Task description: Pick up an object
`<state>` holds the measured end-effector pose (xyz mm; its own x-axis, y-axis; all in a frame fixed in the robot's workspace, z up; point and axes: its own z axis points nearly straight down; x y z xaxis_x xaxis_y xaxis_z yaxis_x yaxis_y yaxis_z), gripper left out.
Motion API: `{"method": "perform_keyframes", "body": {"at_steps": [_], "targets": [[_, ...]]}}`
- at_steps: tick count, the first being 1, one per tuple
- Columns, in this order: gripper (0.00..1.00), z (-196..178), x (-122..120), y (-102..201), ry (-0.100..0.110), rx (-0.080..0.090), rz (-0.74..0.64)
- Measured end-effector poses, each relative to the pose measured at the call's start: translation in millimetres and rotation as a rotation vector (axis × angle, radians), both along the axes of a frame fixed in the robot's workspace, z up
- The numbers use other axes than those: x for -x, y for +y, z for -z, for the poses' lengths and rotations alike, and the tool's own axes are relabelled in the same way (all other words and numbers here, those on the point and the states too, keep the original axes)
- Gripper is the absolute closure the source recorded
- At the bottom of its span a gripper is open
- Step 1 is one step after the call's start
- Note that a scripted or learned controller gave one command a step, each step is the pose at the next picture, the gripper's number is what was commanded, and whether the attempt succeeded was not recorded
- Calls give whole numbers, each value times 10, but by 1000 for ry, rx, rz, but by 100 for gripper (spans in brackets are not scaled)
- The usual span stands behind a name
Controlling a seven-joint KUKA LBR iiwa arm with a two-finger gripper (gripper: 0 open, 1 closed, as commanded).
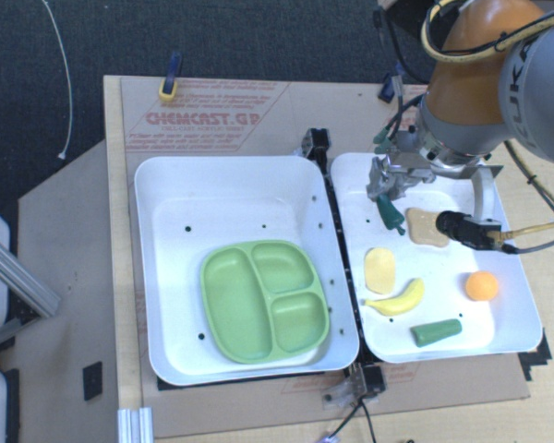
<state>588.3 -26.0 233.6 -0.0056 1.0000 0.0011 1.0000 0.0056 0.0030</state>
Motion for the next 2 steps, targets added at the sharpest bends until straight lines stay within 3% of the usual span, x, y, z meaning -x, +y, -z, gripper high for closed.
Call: {"method": "perform_keyframes", "body": {"at_steps": [2], "targets": [[100,117,-41,1139,5,0,0]]}}
